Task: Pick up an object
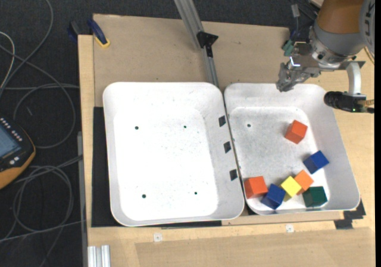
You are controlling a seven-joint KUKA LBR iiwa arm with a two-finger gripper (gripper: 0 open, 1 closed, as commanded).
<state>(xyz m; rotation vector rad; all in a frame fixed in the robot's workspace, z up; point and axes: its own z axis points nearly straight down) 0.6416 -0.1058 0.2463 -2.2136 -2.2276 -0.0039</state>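
My gripper [287,83] hangs over the far rim of the right bin [262,94], with nothing seen between its fingers. An orange-red cube [296,131] lies alone in the bin's middle, below and slightly right of the gripper. Along the near edge lie an orange cube [256,186], a blue cube [274,195], a yellow cube [290,186], another orange cube [304,179], a green cube [315,196] and a second blue cube [317,161].
The left bin [119,140] sits beside the right one. A grey metal pole [189,15] slants down to the gap between the bins. Cables and a handheld pendant [12,149] lie on the floor at the left.
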